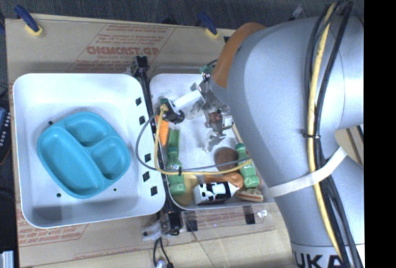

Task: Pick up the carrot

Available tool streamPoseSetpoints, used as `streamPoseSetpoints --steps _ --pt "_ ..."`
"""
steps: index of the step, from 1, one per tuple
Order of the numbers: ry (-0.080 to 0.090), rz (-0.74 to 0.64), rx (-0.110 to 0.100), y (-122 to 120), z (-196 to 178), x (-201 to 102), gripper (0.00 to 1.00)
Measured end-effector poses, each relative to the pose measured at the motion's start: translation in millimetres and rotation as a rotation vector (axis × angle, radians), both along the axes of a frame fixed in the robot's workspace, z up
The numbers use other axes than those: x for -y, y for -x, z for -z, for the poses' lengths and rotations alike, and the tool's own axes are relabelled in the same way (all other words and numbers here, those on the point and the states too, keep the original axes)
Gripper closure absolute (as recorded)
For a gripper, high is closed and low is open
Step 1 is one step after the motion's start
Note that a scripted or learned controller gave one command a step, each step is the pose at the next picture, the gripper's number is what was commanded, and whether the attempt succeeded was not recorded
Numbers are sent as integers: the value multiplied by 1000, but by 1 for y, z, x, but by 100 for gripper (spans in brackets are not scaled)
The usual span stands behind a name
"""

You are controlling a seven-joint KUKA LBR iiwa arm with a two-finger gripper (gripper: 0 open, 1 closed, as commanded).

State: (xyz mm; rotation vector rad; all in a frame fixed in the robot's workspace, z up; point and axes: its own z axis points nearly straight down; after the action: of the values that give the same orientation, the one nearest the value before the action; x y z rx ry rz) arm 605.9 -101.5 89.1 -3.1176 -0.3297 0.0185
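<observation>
The carrot (163,132) is a small orange piece lying along the left wall of the right bin (179,82), with a green part just below and to its right. My gripper (215,130) hangs over the middle of that bin, a short way right of the carrot and apart from it. Nothing shows between it and the carrot. The big grey arm covers the bin's right side.
The left bin (37,93) holds a blue divided plate (83,152). Near the front of the right bin lie a brown round object (226,154), green pieces (177,184), a black-and-white toy (213,193) and another green piece (249,172).
</observation>
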Motion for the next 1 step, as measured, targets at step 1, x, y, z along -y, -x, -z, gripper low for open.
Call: streamPoseSetpoints --steps 1 --pt "-7 -5 -4 -1 -11 -2 100"
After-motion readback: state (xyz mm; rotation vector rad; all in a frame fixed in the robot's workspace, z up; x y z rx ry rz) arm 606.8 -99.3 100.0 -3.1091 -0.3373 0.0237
